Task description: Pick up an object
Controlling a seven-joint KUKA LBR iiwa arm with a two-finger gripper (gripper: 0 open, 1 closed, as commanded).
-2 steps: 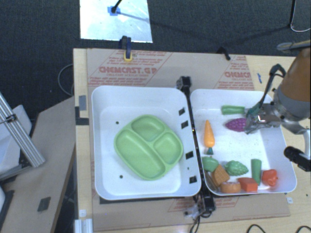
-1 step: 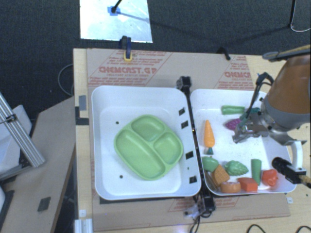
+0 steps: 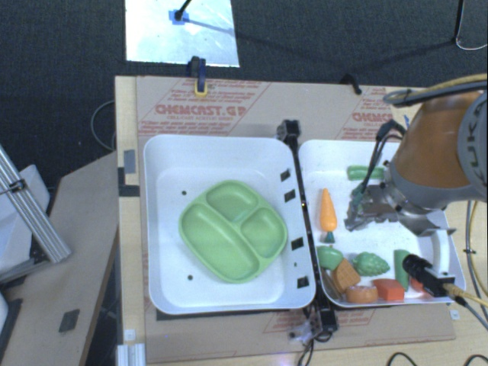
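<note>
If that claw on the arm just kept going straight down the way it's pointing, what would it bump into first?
Probably bare floor of the right bin. The gripper points downward over a gap, with the orange carrot beside it to the left. Depth is hard to judge from this slanted view, so it might graze the carrot.

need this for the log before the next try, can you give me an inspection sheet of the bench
surface: board bearing left bin and right bin
job's things: toy carrot, green pieces and red block in the right bin
clutter: green divided plate in the left bin
grippers: gripper low over the right bin, beside the carrot
cables: black cable on the floor, wires at the front edge
surroundings: dark carpet, shiny sheet
</note>
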